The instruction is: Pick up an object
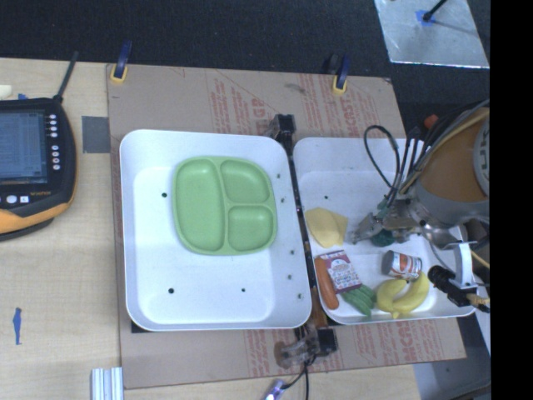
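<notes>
The right bin [333, 161] holds several small objects. A pale yellow wedge [325, 226] lies near its left wall. Below it are a red and white packet [339, 270], an orange stick [327, 291] and a green piece [361, 299]. A banana [405, 296] and a small can [402, 264] lie toward the front right. My gripper [376, 228] is low in this bin, just right of the yellow wedge and above the can. A dark teal object [381, 239] sits right under it, partly hidden. The grey arm [450, 177] comes in from the right.
The left bin [150, 290] holds a green divided plate [223, 204]. A teach pendant [33, 165] lies on the bench at far left. Black cables [391, 161] loop over the right bin's back. Clamps [340, 73] pin the cardboard underlay.
</notes>
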Controlling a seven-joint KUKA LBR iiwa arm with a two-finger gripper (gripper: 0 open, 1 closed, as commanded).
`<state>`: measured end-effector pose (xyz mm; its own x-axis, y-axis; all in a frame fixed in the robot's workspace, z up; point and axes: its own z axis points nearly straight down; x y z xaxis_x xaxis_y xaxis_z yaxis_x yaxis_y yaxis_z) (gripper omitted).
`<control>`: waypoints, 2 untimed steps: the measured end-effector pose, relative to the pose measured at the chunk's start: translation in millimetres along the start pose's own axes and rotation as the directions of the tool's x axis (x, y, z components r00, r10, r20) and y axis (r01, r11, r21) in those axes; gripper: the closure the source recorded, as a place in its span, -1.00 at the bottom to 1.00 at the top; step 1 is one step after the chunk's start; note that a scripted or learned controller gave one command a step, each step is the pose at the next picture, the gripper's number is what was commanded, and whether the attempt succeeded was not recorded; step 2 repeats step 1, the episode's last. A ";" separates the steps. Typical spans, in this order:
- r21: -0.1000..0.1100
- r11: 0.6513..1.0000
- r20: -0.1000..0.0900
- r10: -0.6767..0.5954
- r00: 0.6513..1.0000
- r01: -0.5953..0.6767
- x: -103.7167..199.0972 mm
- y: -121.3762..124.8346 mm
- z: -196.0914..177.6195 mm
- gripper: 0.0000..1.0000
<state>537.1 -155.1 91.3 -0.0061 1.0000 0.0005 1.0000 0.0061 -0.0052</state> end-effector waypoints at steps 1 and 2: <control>0.001 1.000 0.000 -0.001 1.000 0.001 -1.2 -0.1 -10.3 1.00; 0.001 1.000 0.000 -0.001 1.000 0.001 -1.2 -0.1 -10.3 1.00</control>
